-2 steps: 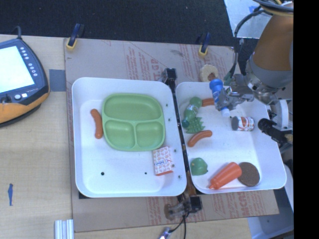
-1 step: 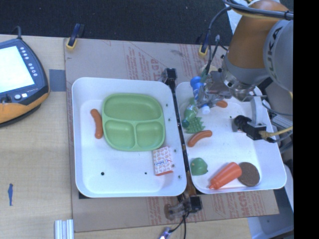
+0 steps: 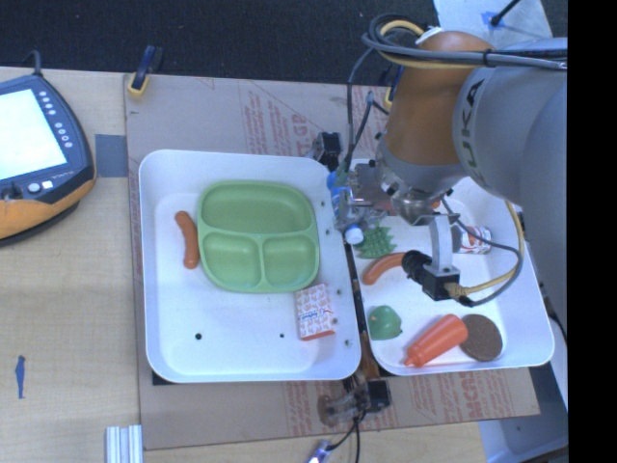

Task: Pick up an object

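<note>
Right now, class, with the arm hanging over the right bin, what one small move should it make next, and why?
Probably a short drop straight down. The tool hangs at the left edge of the right bin, just above a sausage and a green leafy piece. No object shows between its tips, so lowering onto the sausage looks like the nearest chance of a pick.

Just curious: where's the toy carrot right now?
The toy carrot lies in the right bin, near its front edge, between a green toy and a brown disc.

One fixed camera looks down at a slant on both bins [image 3: 154, 258], arm [image 3: 482, 114] entering from right.
</note>
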`<state>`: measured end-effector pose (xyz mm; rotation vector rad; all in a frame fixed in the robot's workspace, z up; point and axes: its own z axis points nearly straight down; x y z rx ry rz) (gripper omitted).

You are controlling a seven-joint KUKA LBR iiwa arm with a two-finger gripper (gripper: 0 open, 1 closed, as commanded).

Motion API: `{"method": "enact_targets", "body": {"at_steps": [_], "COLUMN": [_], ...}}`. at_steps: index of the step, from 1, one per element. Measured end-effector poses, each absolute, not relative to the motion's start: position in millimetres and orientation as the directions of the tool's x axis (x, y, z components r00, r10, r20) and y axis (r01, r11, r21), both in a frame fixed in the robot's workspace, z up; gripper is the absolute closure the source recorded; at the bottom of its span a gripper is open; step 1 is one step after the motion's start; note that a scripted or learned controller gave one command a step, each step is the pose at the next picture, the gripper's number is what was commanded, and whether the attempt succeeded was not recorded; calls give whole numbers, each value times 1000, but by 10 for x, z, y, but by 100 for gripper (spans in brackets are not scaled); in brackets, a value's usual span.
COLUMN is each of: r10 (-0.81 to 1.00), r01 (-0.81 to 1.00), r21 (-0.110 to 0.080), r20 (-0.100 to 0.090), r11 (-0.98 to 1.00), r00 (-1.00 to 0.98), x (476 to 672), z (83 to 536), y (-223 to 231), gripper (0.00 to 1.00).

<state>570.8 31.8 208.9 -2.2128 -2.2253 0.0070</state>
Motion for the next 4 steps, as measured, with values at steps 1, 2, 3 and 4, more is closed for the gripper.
{"method": "enact_targets", "body": {"at_steps": [1,2,3,4], "r10": [1000,1000,1000,1000], "r01": [1000,1000,1000,1000], "r21": [-3,-4,-4,-4], "r20": [-1,0,0,0], "r11": [3,3,4,5], "r00": [-3,-3,-4,-5], "x": [5880,5654,5781,5781], "z": [1914,2472,2679,2679], "y": [-224,-358,167,164], "gripper": [100,100,100,0]}}
